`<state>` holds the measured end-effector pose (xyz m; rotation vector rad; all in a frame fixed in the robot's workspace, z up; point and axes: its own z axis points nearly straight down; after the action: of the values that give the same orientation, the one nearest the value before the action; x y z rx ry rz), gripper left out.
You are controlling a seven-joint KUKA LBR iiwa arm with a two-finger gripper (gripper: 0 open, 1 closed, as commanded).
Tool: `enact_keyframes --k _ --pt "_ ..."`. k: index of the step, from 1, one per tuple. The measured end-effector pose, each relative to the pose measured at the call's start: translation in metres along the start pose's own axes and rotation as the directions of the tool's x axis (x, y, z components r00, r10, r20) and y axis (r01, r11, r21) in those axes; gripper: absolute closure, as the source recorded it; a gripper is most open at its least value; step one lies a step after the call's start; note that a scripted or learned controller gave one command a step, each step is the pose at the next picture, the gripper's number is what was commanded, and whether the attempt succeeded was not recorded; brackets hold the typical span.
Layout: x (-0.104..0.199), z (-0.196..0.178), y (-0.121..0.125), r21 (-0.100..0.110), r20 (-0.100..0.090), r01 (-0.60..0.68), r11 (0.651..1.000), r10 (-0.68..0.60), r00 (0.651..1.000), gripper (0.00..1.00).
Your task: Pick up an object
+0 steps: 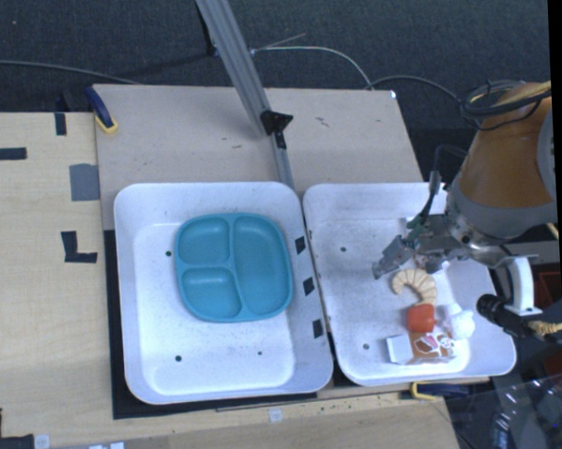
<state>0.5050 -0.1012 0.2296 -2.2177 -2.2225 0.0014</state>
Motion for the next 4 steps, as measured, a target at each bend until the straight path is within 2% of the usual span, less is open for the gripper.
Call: enact_keyframes --k 1,2,3,4 --pt "0.000 0.000 0.000 0.000 0.000 0.000 1.000 0.000 1.000 0.00" --pt "0.003 0.044 -0.002 0.005 0.000 -0.001 1.000 0.001 1.000 0.00" --pt "0.009 0.107 -0.006 0.007 -0.001 -0.001 1.000 0.001 1.000 0.00" --pt "0.009 0.142 -0.006 0.000 0.002 -0.002 1.000 0.002 1.000 0.00"
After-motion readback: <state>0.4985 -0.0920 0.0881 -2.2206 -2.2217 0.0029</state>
